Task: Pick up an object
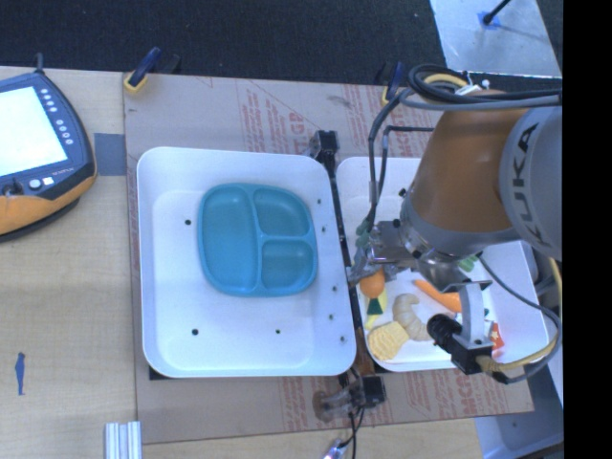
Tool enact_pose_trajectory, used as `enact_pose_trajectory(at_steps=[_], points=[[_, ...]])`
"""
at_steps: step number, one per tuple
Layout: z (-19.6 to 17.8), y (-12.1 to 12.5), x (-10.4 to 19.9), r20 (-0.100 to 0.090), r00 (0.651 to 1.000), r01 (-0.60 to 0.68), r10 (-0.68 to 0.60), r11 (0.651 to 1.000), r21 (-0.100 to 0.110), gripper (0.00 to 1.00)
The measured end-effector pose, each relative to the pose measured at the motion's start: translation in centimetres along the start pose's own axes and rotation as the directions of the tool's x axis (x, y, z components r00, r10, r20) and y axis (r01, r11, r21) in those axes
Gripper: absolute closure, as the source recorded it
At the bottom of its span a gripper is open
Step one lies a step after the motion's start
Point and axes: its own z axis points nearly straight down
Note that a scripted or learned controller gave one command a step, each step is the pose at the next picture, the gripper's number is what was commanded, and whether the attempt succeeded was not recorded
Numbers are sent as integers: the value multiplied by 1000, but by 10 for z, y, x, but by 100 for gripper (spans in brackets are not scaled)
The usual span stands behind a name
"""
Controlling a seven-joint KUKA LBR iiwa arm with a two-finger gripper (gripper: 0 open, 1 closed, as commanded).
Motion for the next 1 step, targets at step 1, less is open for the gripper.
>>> enact_pose_trajectory(at_steps=[1], points=[[-20, 0, 1, -1, 1000, -4, 4, 1000, -2, 100]])
